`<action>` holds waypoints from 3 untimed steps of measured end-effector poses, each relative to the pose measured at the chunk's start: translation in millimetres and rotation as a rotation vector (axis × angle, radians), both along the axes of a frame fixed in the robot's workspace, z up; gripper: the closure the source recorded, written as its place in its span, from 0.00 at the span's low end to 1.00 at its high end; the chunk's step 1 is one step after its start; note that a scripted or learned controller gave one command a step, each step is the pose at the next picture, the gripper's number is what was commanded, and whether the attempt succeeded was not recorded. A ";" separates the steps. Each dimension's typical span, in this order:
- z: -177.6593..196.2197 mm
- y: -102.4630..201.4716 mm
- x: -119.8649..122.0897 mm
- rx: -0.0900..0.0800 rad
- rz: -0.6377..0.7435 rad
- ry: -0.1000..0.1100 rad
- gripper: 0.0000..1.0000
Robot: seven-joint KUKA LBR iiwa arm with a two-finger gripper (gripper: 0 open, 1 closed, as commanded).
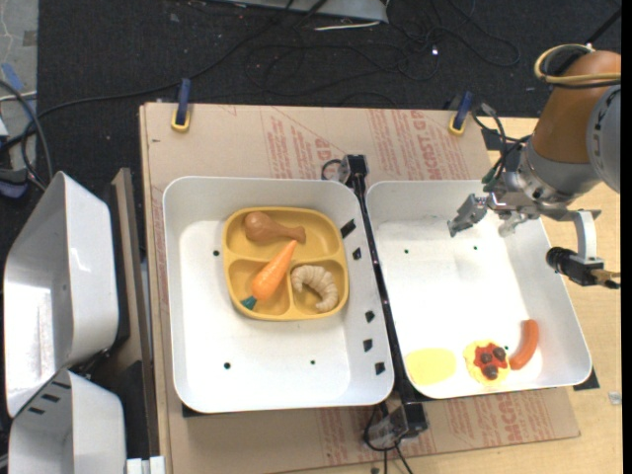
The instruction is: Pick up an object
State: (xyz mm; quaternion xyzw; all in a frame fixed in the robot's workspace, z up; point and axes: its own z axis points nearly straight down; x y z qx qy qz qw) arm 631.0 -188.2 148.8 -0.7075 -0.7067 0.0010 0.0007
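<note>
The grey two-finger gripper (491, 214) hovers over the upper part of the right shallow white bin (434, 265), fingers spread wide and holding nothing. Along that bin's lower edge lie an orange toy sausage (524, 344), a small red-topped pizza slice (486, 359) and a flat yellow disc (431, 365), well apart from the gripper. The left bin's yellow divided plate (240, 233) carries a drumstick (274, 228), carrot (274, 272) and shrimp (318, 286).

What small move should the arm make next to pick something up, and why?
Probably swing the pincer toward the near end of the right bin. It hangs over bare floor at the far end, while the sausage, pizza slice and yellow disc lie along the near wall.
</note>
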 end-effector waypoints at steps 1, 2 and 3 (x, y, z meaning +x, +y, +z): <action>-53.3 0.7 -0.5 0.001 0.001 0.001 0.00; -39.3 0.7 1.2 -0.001 0.002 -0.006 1.00; 23.3 5.0 7.6 -0.001 0.005 -0.009 1.00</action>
